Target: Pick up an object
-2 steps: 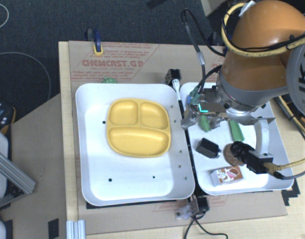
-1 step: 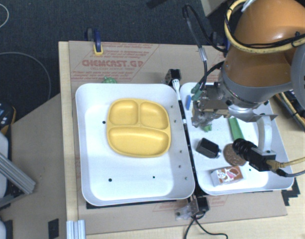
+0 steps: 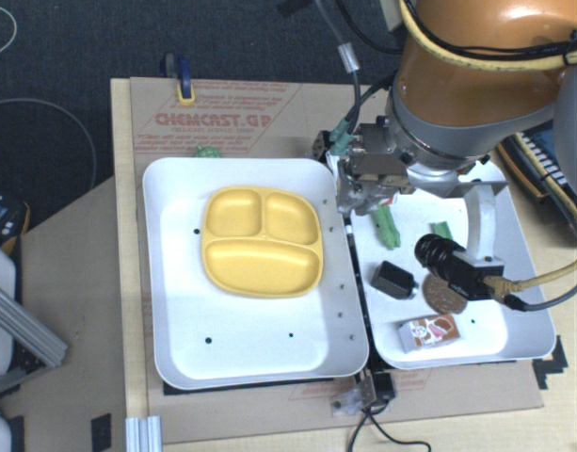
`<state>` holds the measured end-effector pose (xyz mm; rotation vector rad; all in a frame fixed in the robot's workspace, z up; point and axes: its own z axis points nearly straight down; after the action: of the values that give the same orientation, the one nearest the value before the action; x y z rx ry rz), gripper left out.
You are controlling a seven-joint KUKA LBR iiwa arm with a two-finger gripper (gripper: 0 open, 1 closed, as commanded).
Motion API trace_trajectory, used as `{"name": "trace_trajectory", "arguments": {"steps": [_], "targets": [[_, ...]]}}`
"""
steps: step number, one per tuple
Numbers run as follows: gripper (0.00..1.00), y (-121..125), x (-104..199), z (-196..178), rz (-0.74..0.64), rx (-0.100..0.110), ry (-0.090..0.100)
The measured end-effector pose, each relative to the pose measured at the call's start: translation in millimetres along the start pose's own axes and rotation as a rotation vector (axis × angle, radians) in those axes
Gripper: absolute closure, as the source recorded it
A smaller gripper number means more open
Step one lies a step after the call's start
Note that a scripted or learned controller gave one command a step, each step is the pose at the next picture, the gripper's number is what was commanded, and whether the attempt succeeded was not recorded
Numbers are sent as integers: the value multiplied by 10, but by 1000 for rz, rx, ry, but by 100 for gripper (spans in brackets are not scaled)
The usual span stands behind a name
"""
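We hover our gripper [image 3: 363,196] at the left edge of the right bin [image 3: 514,342], just above and beside a green piece [image 3: 387,226] — the nearest loose thing, so a likely target. Nothing is visibly caught in the tool — beyond that we cannot tell. The yellow divided plate [image 3: 263,241] lies in the left bin [image 3: 175,281].

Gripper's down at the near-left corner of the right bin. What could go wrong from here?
1. The gripper sits close to the wall between the bins; descending could strike it.
2. The green piece lies at its edge, so a grasp may only nudge it.
3. The black block, brown disc and small packet crowd together, risking knocks.
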<state>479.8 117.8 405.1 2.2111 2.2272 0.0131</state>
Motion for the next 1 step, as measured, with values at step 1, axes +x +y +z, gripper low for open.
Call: {"name": "trace_trajectory", "arguments": {"steps": [1], "targets": [[100,1,-491,-512,12,0,-3]]}}
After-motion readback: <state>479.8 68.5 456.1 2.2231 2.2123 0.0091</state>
